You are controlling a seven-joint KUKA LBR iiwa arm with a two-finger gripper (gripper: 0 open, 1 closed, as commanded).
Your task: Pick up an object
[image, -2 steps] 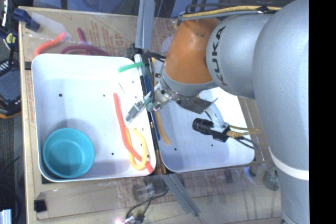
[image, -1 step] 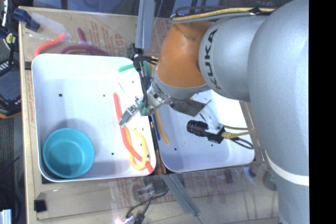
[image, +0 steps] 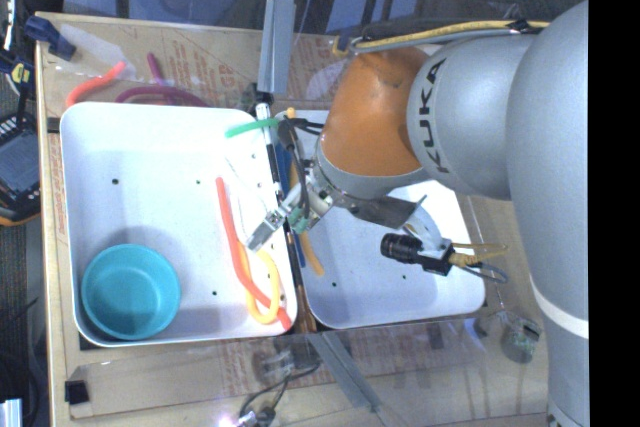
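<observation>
Wooden tabletop (image: pixel 180 50) carried two white bins, arm reaching in so the pincer (image: pixel 268 230) hung over their shared wall, grip state unclear, orange strip (image: pixel 243 260) just below-left, teal cup (image: pixel 130 290) well left.

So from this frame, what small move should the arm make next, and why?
Probably a short descent. The gripper hangs at the left bin's right edge, over the orange flexible strip lying on the floor there, with nothing visibly between its fingers. Lowering onto the strip looks likeliest; the blue bowl sits far off in the corner.
</observation>
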